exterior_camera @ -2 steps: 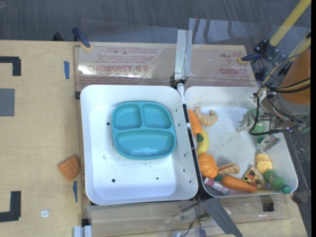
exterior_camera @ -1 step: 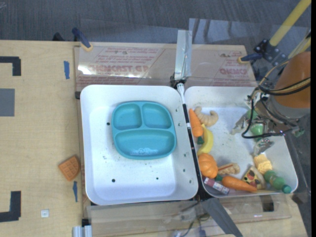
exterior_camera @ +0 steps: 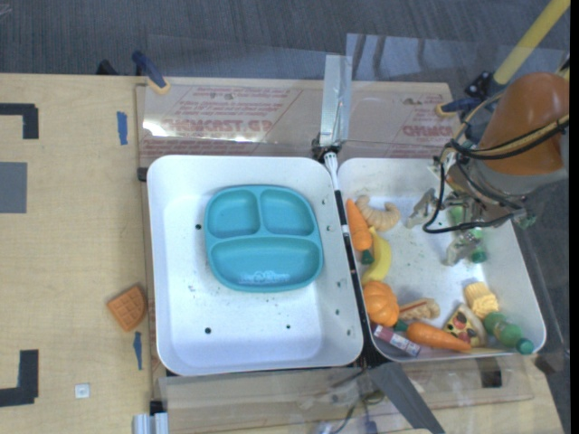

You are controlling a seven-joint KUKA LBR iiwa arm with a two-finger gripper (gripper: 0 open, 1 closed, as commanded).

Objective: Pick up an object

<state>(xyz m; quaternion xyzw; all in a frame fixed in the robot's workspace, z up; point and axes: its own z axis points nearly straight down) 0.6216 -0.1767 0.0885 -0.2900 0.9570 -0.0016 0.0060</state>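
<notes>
A pale wooden bench (exterior_camera: 63, 242) fills the left of the view, with a small orange waffle-patterned toy block (exterior_camera: 128, 306) lying on it just outside the left bin. That shallow white left bin (exterior_camera: 181, 333) holds a teal plastic plate with three compartments (exterior_camera: 263, 238), and none of the compartments has anything in it.

The shallow white right bin (exterior_camera: 529, 283) touches it along a shared edge and holds the toy food the task could take. Along its left wall lie an orange plastic carrot (exterior_camera: 359, 225), a yellow toy banana (exterior_camera: 383, 258) just beside it, and a round orange toy pumpkin (exterior_camera: 381, 302) below. A beige knobbly ginger-like piece (exterior_camera: 381, 212) sits near the top. Across the bottom lie a second orange carrot (exterior_camera: 437, 336), a yellow corn cob (exterior_camera: 480, 297) and a green toy bottle (exterior_camera: 512, 335), packed close together.

The grey arm's two-finger gripper (exterior_camera: 450, 233) hangs over the upper right of this bin — its metal fingers look spread apart, with nothing between them.

The risk, as I judge it: the gripper is above bare bin floor, well apart from the nearest toys, so closing here would catch nothing. Among the crowded bottom pieces, a finger could land on a neighbour and nudge the target aside.
</notes>
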